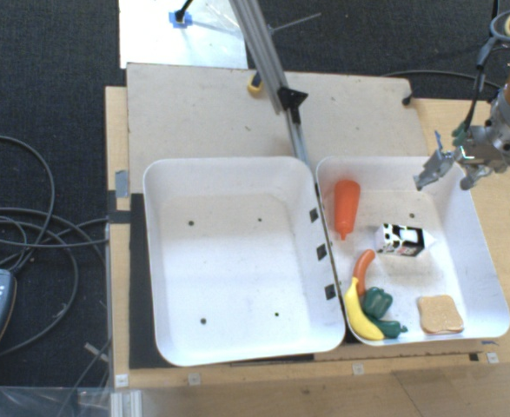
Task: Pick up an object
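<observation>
White plastic walls frame the right bin (pixel 483 259), where every candidate for picking lies: an orange carrot (pixel 347 206) near the inner wall with its long axis running roughly up and down the view, a small black-and-white cow-patterned toy (pixel 402 240) in the middle, and toward the near edge a yellow banana (pixel 359 313), a green pepper (pixel 379 304), a thin red-orange chilli (pixel 363 262) and a tan slice of bread (pixel 440 314). The left bin (pixel 163 259) sits beside it, sharing a wall. The gripper (pixel 453 168) hangs over the far right rim of the right bin, fingers spread apart and with nothing between them. The cow-patterned toy is the nearest object, lying below and to the left of the fingers in the view and standing clear of its neighbours, so it looks the easiest target; reaching it would likely call for a short move inward and toward the camera, then a descent. The carrot lies further left, near the dividing wall, which could crowd a finger.
</observation>
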`<control>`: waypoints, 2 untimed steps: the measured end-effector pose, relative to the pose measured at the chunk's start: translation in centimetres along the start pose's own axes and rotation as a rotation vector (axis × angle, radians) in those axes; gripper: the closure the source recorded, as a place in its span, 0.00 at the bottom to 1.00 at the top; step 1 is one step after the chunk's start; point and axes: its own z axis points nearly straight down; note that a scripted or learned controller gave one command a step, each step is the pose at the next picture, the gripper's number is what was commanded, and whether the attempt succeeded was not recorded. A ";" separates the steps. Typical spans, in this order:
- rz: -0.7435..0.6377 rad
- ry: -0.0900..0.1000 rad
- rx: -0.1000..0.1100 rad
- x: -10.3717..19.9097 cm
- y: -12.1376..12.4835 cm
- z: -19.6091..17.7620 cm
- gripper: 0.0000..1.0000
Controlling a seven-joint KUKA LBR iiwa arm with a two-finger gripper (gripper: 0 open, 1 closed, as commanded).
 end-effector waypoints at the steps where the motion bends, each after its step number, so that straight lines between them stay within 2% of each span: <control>1: -0.001 -0.001 -0.004 0.0 0.1 -0.3 0.00; 2: 0.004 -0.001 -0.001 -0.4 0.1 4.0 0.00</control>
